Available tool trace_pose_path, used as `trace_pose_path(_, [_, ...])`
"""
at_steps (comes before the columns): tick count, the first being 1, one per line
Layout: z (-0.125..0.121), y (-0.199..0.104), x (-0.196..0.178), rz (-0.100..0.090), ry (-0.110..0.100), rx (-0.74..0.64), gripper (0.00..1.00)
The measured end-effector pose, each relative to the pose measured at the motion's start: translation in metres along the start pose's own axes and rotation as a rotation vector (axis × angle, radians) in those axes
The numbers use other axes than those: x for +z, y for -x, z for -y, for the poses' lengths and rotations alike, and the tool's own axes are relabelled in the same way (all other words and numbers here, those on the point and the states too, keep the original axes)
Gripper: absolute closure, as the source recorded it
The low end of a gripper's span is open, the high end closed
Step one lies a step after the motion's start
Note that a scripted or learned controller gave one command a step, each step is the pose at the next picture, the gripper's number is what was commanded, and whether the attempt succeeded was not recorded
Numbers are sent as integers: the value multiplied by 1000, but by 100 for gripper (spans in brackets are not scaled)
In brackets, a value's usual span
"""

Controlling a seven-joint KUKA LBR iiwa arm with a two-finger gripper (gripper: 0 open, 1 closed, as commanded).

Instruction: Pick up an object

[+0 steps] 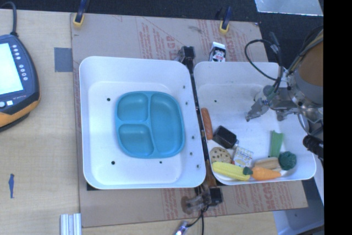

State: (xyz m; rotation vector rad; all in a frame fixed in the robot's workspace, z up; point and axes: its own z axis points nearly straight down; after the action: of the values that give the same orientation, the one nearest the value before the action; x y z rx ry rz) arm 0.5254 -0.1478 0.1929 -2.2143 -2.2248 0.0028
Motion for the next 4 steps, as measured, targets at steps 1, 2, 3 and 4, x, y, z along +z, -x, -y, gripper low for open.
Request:
trace_pose_path(1, [6, -52, 47, 2, 0, -2, 0])
trace_pose_path(2, [-86, -38, 101, 0, 0, 1, 0])
trace_pose_path(3, [-75, -12, 101, 0, 0, 2, 0])
trace_pose_path(4, [-132, -44, 99, 0, 3, 2, 0])
